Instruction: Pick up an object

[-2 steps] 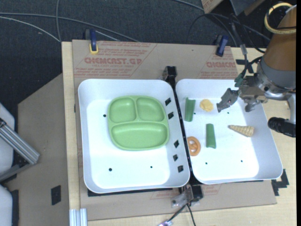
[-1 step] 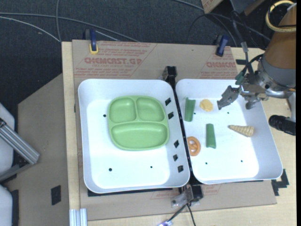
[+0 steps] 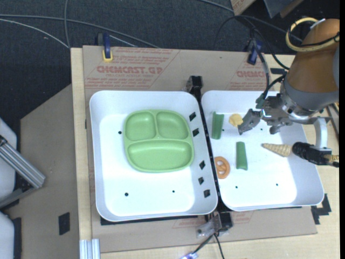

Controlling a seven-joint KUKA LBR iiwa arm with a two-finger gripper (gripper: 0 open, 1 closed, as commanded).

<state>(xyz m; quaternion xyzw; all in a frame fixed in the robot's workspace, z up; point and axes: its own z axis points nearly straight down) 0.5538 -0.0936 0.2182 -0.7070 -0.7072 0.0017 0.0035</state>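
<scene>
Two white bins are seen side by side on the tabletop (image 3: 140,58). In the left bin (image 3: 108,161) one green plate (image 3: 158,141) with three compartments is placed, slightly toward the far side.

In the right bin (image 3: 291,190) five small things are counted. Two green sticks are present: one (image 3: 217,125) lies at the far left of the bin, close to the divider, and the other (image 3: 241,155) lies nearer, toward the middle. One small yellow piece (image 3: 235,120) is found just right of the far stick. One orange pretzel (image 3: 222,167) lies at the near left, just left of the second stick. One cone (image 3: 277,149) lies on its side at the right, its tip pointing left.

The arm (image 3: 315,58) is seen reaching in from the right, over the far right part of the right bin. The tool (image 3: 259,118) is held above the bin, between the yellow piece and the cone, well apart from the pretzel. Nothing is seen between its fingers; whether they are spread or closed cannot be told from this view.

Two blue clamps are seen at the far edge of the tabletop, one at the left (image 3: 107,46) and one at the right (image 3: 253,51).
</scene>
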